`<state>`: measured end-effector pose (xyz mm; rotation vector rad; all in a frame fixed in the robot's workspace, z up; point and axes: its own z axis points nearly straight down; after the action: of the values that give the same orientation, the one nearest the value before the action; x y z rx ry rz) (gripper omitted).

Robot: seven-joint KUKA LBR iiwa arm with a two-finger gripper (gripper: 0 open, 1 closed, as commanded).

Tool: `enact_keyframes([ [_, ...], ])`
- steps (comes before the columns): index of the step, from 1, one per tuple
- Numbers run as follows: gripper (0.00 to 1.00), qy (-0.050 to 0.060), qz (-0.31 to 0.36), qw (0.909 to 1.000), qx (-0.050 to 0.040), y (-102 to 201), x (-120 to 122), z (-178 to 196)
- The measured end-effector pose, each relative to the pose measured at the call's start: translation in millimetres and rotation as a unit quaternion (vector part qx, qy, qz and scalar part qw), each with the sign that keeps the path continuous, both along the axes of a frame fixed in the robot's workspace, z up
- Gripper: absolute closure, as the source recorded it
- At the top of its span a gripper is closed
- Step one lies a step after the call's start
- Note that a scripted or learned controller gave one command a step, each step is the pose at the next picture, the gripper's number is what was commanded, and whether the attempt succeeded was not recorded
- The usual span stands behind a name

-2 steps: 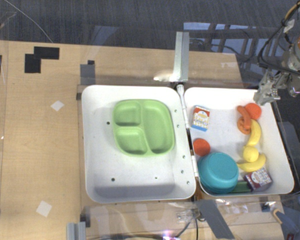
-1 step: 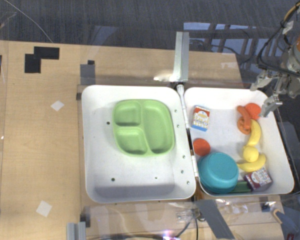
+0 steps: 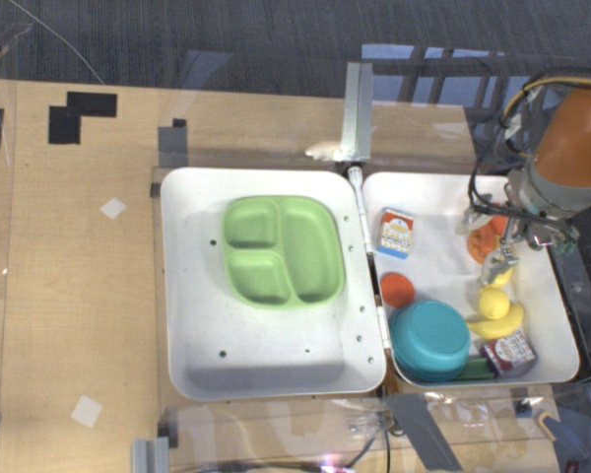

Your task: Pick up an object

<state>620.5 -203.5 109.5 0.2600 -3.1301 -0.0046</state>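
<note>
A green divided tray point(image 3: 281, 249), smooth moulded plastic with three rounded compartments, is seen lying alone in the left bin point(image 3: 192, 363), whose white floor is matte and shallow-walled. Across the metal divider, the right bin point(image 3: 433, 200) is crowded: a small red-and-white carton point(image 3: 396, 234) lies flat near the back, a round orange-red ball point(image 3: 398, 289) sits just in front of it, and a glossy teal bowl point(image 3: 431, 339) is pressed against the front wall. Further right, a yellow lemon point(image 3: 493, 303) rests on a curved banana point(image 3: 503, 322), with a dark purple packet point(image 3: 513, 353) beside them. An orange object point(image 3: 483, 241), partly hidden, lies at the back right.

The gripper point(image 3: 500, 262) is lowered between that orange object and the lemon; how wide it stands cannot be told, and nothing can be made out in its hold.

A missed grasp is judged likely here. The lemon is rounded and slick and is perched on the banana, so it could be nudged aside or rolled off rather than caught, and two neighbours could be pinched together in such tight quarters.
</note>
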Motion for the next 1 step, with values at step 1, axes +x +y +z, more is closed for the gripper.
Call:
enact_keyframes([
  [1, 0.0, -0.008, -0.009, 0.9999, -0.0025, 12.9, -45.1, -20.4],
])
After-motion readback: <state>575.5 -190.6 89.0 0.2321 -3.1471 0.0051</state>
